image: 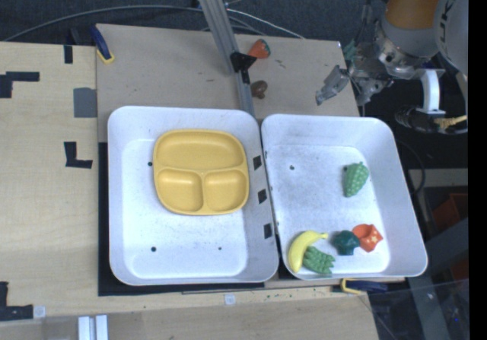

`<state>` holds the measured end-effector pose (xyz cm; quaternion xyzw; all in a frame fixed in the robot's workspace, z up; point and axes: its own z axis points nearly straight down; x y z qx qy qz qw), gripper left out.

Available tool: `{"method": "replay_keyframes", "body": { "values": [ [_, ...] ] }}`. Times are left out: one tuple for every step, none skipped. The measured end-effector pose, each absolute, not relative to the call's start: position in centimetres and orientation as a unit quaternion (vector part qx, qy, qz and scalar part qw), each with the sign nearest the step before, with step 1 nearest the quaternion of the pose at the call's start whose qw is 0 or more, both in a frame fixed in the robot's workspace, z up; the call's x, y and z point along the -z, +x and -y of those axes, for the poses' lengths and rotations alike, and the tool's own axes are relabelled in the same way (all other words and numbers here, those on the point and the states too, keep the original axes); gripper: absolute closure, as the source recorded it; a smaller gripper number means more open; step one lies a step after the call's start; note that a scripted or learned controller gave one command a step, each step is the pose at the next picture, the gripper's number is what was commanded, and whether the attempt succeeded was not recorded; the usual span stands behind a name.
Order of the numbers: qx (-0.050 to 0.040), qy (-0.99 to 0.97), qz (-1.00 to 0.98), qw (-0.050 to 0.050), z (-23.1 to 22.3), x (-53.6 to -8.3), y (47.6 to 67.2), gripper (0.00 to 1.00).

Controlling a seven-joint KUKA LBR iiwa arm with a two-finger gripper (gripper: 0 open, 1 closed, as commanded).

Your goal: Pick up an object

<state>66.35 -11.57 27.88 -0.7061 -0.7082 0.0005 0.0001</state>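
Where the bench carries its two shallow white bins side by side, the contents stand as follows.

Left bin point(122, 201): one yellow divided plate point(202, 171), three compartments, lying flat in the upper half of the bin; nothing rests in its compartments. A few dark specks mark the bin floor below it.

Right bin point(327, 129): five small toy foods.
- Green bunch of grapes point(354, 179), alone near the right wall, well apart from the rest.
- Yellow banana point(300, 247), curved, in the lower left corner.
- Light green knobbly piece point(319, 261), touching the banana's lower end.
- Dark teal piece point(346, 242), just right of the banana's tip.
- Red-orange piece point(368, 237), touching the teal one on its right.

Bench behind the bins: a grey metal rail point(217, 19) running up at a slant with a black clamp at its foot, an orange-and-grey knob point(260, 49) and a small brown object point(259, 89) beside it.

Arm: gripper point(335, 87) hangs above the bench just beyond the far edge of the right bin, over none of the toys and holding nothing; whether its jaws are apart or together I cannot tell from here.

Writing or brand marks: none legible on any item.
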Motion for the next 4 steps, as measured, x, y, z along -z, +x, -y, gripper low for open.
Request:
{"method": "replay_keyframes", "body": {
  "values": [
    [-0.0008,-0.706,0.708,0.0,11.6,-27.9,66.3,0.0],
    [-0.003,-0.706,0.708,0.003,11.5,-21.4,66.3,0.0],
    [-0.003,-0.706,0.708,0.003,11.3,-14.8,66.0,0.0],
    [-0.0029,-0.706,0.708,0.003,11.2,-9.4,65.8,0.0]
  ]
}}
